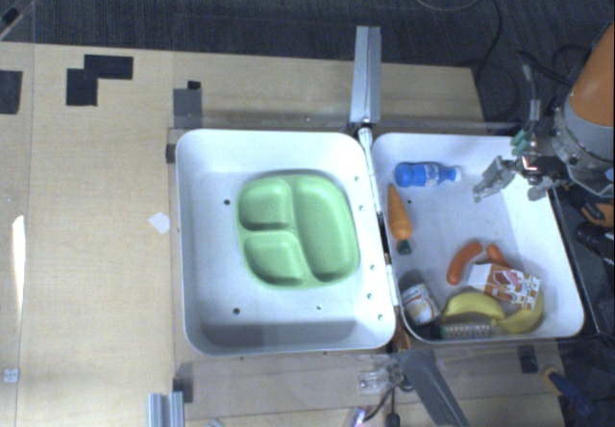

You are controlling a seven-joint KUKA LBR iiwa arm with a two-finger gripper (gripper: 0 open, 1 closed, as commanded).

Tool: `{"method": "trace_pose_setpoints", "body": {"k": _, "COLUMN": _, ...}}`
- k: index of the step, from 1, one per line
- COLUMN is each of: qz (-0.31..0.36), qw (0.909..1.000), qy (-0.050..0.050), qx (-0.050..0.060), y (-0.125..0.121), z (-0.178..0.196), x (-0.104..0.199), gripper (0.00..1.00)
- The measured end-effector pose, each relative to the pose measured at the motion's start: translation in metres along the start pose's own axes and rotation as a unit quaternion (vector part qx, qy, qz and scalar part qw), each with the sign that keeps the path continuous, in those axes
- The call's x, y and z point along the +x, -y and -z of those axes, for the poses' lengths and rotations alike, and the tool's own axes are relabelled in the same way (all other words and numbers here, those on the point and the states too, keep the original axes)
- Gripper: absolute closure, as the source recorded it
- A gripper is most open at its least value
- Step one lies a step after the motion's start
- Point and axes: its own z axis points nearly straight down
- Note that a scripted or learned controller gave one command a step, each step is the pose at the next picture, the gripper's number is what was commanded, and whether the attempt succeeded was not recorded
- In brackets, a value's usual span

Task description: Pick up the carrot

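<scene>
The carrot [399, 212] is orange with a dark green tip and lies lengthwise against the left wall of the right bin [567, 252]. My gripper [508, 187] hovers over that bin's upper right part, well to the right of the carrot and just right of a blue bottle [426, 174]. Its fingers [488, 181] are spread apart with nothing between them.
Near the right bin's front lie a red sausage [463, 263], a small carton [506, 286], a banana [490, 310], a can [418, 301] and a dark brush [467, 329]. The left bin [202, 223] holds a green divided plate [296, 228].
</scene>
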Motion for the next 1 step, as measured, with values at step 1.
{"method": "trace_pose_setpoints", "body": {"k": 1, "qz": -0.083, "qw": 0.9965, "qy": 0.0, "qx": -0.001, "y": -0.0335, "z": -0.1703, "x": 0.0348, "gripper": 0.0}}
